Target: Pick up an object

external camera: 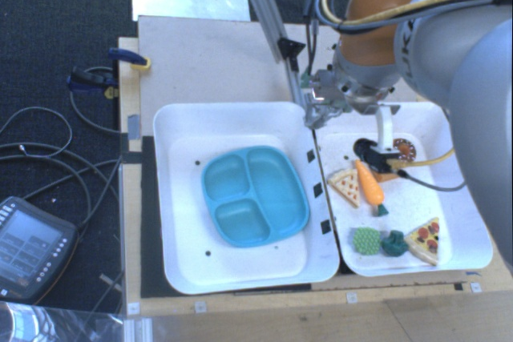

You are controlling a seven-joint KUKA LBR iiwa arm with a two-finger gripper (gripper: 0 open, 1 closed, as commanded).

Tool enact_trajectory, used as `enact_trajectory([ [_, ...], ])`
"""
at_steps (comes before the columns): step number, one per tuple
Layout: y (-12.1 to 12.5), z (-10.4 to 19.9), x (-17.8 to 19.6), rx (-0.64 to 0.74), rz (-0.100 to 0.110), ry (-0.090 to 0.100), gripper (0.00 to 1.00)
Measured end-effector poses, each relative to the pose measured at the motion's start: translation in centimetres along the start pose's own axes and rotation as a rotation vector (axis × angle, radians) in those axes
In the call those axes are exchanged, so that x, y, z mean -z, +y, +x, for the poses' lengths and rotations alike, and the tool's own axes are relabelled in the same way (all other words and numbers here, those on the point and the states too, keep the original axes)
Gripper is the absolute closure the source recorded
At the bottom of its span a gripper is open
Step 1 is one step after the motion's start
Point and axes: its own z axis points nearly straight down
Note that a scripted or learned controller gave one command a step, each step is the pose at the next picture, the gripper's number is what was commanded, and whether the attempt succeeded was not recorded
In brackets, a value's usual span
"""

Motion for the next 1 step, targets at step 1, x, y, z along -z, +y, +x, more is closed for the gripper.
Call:
enact_trajectory([
  [1, -2.30, 4.40, 1.63, 0.000, -0.001, 0.001, 1.00],
])
